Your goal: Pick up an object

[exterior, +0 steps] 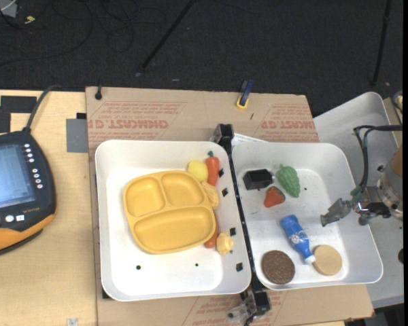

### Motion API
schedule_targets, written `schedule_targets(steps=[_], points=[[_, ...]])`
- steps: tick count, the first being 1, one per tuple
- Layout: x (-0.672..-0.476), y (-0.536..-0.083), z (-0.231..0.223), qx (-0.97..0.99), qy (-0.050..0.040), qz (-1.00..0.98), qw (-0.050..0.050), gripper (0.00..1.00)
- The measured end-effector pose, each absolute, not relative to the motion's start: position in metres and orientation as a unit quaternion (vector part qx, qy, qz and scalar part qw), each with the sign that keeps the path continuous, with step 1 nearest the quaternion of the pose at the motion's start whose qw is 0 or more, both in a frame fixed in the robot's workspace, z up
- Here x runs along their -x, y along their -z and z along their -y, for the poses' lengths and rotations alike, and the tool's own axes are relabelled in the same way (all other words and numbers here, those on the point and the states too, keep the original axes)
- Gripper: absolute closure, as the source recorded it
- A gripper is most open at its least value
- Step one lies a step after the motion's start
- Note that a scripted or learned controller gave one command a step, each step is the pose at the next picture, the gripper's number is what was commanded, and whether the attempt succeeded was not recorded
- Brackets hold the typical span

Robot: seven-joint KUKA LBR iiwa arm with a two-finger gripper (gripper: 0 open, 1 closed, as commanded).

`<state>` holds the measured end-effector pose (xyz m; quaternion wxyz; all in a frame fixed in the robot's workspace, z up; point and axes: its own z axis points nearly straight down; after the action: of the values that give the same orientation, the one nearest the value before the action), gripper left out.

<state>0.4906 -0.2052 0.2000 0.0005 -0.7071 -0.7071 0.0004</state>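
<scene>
Two white bins on the desk [61,263]. Left bin [122,263] has a yellow divided tray [168,210] filling most of it. At the tray's 1 o'clock: a yellow lemon-like piece [198,170] touching an orange carrot-like piece [213,170]. At its 5 o'clock: a small yellow piece [224,244] with a bit of red beside it.

Right bin [353,263] holds the pickable objects: black block [258,178] at roughly 11 o'clock of the bin, green ridged piece [288,180] just beside it toward 12, red strawberry-like piece [274,196] just below both, near centre. Blue bottle with white cap [297,237] lies tilted toward 5 o'clock. Brown disc [278,266] at 7 o'clock, tan disc [328,260] at 5 o'clock, the bottle's cap touching or almost touching the tan disc.

Gripper [334,212] comes in at the right bin's 3 o'clock edge, over the bin's right side, well apart from the strawberry piece and near the bottle. Nothing between its fingers; how wide they stand, cannot tell.

Handheld screen pendant [13,189] sits at 9 o'clock on the desk.
</scene>
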Motion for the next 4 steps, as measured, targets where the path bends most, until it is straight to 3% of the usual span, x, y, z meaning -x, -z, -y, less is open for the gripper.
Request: schedule_targets(steps=[1,2,3,4], points=[[-0.490,-0.210,0.207,0.707,-0.0006,0.707,0.001,1.00],[-0.533,-0.358,0.177,0.705,0.0039,0.709,-0.007,1.00],[-0.585,-0.547,0.194,0.705,0.0032,0.709,-0.008,1.00],[-0.501,-0.440,0.164,0.708,-0.0033,0.706,0.007,1.00]])
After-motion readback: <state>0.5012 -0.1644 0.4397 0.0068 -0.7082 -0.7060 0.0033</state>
